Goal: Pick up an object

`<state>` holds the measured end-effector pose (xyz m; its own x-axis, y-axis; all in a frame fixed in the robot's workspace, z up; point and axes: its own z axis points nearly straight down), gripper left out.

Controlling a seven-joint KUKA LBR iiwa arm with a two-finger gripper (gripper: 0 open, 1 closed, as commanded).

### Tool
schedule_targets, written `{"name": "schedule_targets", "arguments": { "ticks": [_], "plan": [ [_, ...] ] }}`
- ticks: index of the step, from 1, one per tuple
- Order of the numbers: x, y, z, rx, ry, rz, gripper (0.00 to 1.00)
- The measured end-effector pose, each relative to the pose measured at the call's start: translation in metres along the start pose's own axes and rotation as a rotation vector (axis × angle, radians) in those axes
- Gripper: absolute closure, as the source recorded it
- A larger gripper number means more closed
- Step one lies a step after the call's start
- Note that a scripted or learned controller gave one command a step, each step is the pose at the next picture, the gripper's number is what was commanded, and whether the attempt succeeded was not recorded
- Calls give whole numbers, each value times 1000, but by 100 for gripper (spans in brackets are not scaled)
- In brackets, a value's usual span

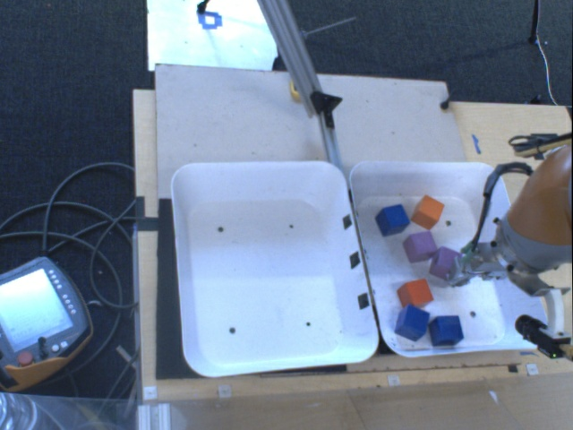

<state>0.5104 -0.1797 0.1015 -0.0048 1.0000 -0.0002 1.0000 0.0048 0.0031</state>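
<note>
The right bin point(474, 176) holds several small blocks. A blue block point(391, 219) and an orange block point(428, 211) lie at the back, with a purple block point(419, 245) just in front of them. A second purple block point(443, 263) sits mid-bin, and my gripper point(466, 270) is low in the bin, right against its right side. Whether that block is gripped is hidden by the wrist. Nearer the front lie another orange block point(414, 292) and two blue blocks point(412, 322) point(446, 330). The arm's orange band point(542, 209) rises over the bin's right rim.
The left bin point(188, 267) stands beside the right one, their rims touching. A slanted metal pole point(291, 43) crosses the back board. A teach pendant point(36, 316) and cables lie on the floor to the left.
</note>
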Motion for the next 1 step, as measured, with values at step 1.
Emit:
{"name": "schedule_targets", "arguments": {
  "ticks": [1],
  "plan": [
    [-3,-7,-49,-3,-2,2,100]
  ]
}}
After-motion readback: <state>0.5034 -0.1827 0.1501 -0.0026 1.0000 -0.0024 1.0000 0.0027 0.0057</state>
